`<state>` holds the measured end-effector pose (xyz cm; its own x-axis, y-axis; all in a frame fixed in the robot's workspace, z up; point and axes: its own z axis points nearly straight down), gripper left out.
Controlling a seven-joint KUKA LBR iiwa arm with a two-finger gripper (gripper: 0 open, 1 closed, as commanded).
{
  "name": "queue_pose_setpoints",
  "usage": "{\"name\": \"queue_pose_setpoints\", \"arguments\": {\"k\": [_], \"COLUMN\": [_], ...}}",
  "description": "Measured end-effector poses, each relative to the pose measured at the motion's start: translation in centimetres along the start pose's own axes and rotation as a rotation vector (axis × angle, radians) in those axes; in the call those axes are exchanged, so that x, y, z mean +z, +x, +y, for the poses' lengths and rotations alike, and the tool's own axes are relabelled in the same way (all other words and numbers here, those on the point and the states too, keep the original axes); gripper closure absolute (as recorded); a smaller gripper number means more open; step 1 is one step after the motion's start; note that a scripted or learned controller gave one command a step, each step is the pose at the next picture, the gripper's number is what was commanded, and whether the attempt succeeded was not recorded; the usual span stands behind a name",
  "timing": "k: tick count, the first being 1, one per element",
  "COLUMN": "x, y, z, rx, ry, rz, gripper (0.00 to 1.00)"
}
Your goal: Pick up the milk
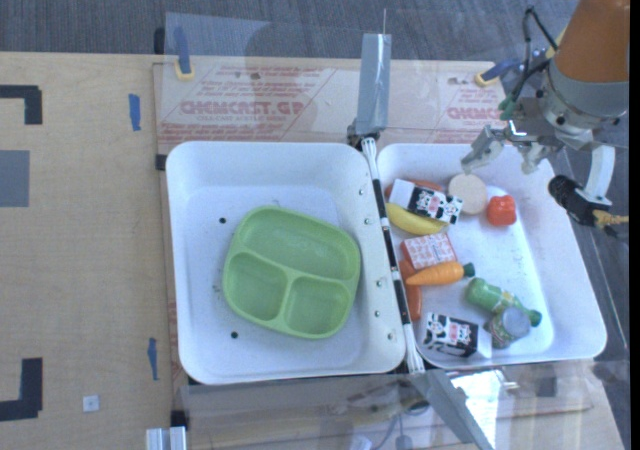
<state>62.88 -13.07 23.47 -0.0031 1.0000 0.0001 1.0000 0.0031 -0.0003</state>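
Observation:
Two small white milk cartons with black cow spots lie in the right bin (575, 268). One milk carton (426, 203) rests at the bin's back left, on top of a banana (413, 221). The other milk carton (450, 335) lies flat at the front, close to the front wall. My gripper (505, 155) hangs above the bin's back edge, to the right of and behind the back carton. It is open, its two fingers spread apart with nothing between them. It touches neither carton.
Also in the right bin are a cream round piece (467, 188), a red tomato (501, 210), an orange box (428, 250), a carrot (436, 275), a green bottle (494, 294) and a can (513, 323). A green divided plate (290, 271) lies in the left bin (195, 188).

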Motion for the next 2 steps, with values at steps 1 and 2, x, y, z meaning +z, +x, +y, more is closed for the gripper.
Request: {"name": "queue_pose_setpoints", "arguments": {"k": [1,2], "x": [13.87,12.95], "y": [2.78,2.5], "z": [0.13,-0.07], "rx": [-0.158,-0.155], "ry": [-0.003,0.006], "rz": [0.0,-0.002], "gripper": [0.0,1.0]}}
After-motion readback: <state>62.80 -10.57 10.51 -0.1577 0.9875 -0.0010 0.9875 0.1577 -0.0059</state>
